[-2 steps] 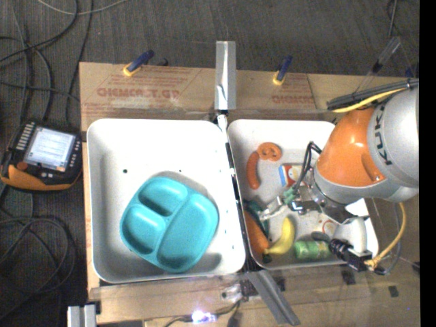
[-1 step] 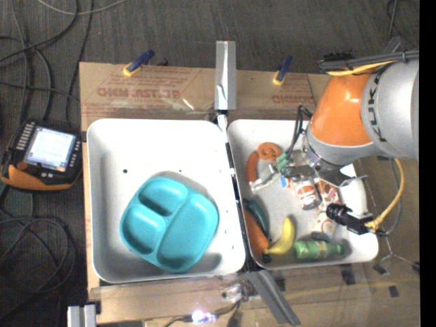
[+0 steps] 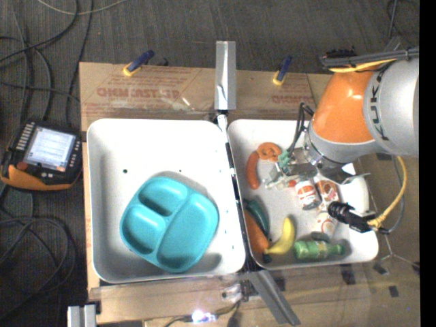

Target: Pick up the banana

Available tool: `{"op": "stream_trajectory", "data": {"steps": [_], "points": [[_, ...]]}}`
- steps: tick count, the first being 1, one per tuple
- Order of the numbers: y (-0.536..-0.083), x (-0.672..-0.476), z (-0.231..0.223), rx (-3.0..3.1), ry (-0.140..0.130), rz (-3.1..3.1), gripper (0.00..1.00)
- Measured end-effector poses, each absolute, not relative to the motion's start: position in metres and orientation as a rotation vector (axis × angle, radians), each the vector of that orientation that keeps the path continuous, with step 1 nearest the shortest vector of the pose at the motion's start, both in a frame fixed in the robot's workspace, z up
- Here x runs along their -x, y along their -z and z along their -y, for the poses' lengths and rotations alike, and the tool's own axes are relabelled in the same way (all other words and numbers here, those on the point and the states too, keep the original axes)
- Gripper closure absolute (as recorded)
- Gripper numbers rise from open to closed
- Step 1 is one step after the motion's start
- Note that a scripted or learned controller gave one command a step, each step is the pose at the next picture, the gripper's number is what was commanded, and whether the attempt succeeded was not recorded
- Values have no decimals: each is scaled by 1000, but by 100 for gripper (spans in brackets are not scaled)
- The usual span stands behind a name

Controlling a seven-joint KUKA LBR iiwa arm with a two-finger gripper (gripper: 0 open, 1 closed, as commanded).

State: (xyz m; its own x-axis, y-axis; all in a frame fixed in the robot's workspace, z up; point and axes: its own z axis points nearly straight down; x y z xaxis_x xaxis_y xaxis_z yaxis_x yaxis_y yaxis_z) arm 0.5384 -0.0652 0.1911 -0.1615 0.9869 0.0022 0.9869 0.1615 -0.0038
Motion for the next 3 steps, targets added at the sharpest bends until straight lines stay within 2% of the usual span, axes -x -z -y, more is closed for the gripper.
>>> {"op": "stream_trajectory", "data": {"steps": [1,2,3], "points": [[-191,-538,65,2032,-2,2391,0],[-183,-499,52,2015,-5,2407,0],[-102,-483,102,2104,-4,2329,0]]}}
